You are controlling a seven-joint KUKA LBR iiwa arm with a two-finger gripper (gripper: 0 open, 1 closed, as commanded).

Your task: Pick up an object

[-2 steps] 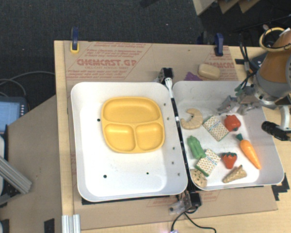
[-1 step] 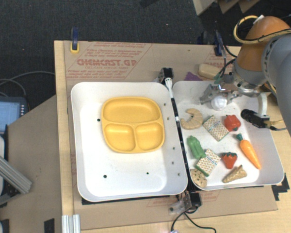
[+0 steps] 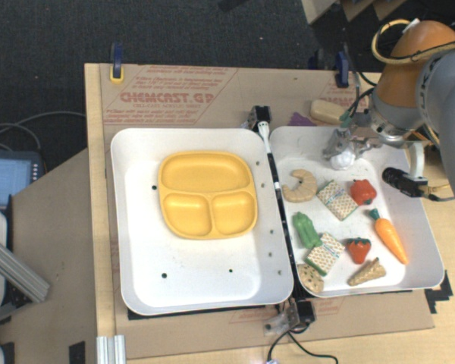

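My gripper hangs low over the back of the right bin, reaching in from the right. A small white lump sits directly under it, touching or nearly touching. In front of it lie a tan croissant, a patterned cube, a red pepper and an orange carrot. Nearer the front are a green pickle, a second patterned cube, a red strawberry, a bread wedge and a speckled cookie.
The left bin holds a yellow divided plate. Behind the right bin, on the cardboard, lie a beige piece and a purple scrap. Blue clamps grip the board's back edge.
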